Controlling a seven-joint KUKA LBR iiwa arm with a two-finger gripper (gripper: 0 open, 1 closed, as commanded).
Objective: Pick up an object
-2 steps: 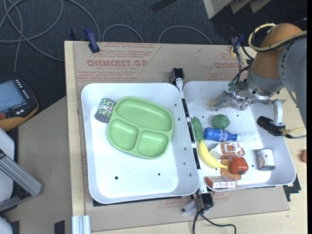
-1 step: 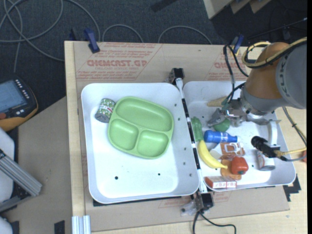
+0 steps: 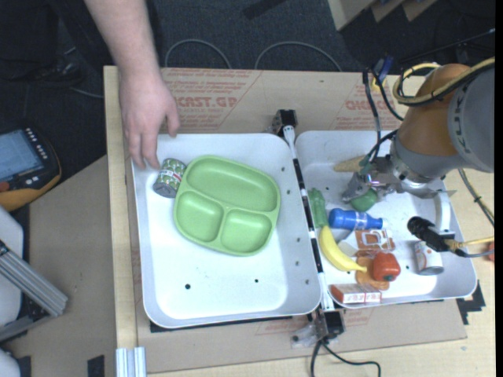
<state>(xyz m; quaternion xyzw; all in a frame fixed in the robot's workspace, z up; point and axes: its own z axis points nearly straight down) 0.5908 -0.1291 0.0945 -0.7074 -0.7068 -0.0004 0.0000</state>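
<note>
**Robot gripper low in a crowded bin, grip unclear**

Here, two white bins sit side by side on a bench. The landmark is the yellow banana (image 3: 341, 251), lying in the right bin (image 3: 464, 277) near its left wall. Up and to the right of the banana, the gripper (image 3: 366, 188) hangs low over a small green object (image 3: 364, 202); whether it grasps it, I cannot tell. Directly above the banana lies one blue bottle (image 3: 353, 219), probably light, hard and slippery, best taken across its middle. Up-left of the banana is one green bottle (image 3: 317, 206). Just right of it sits one red pepper-like toy (image 3: 384, 267), likely light and rounded. Further right lies one small can (image 3: 427, 259). Below it rests one flat packet (image 3: 357, 295), hard to pinch. Far left of the banana, the left bin (image 3: 212, 289) holds one green divided plate (image 3: 226, 205) and one small tin (image 3: 168, 177), touched by a person's hand (image 3: 147, 128).
</note>
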